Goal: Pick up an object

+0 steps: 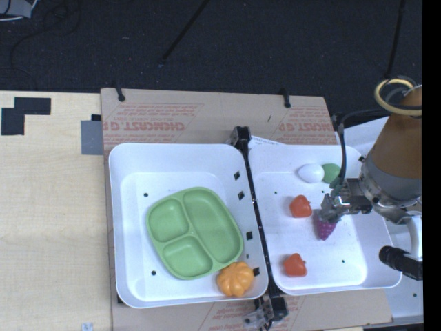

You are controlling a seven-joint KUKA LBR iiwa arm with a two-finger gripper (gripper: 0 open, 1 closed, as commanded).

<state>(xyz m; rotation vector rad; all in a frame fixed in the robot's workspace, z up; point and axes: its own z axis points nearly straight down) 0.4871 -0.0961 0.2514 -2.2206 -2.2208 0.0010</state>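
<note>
Grey arm (396,164) reaching from right, pincer (335,207) above purple grapes (324,227)

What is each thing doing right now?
Green plate: lying flat in the left bin.
Orange pumpkin: touching the plate's edge.
Purple grapes: right under the gripper.
Two red toys: lying apart.
White egg: beside a green thing.

White bins (131,185). Left: a green tray (193,233), an orange pumpkin (235,279). Right: two red pieces (300,206) (295,265), purple grapes (324,227), a white egg (311,173), a green item (332,172). Grey arm (396,164), orange band.
</note>
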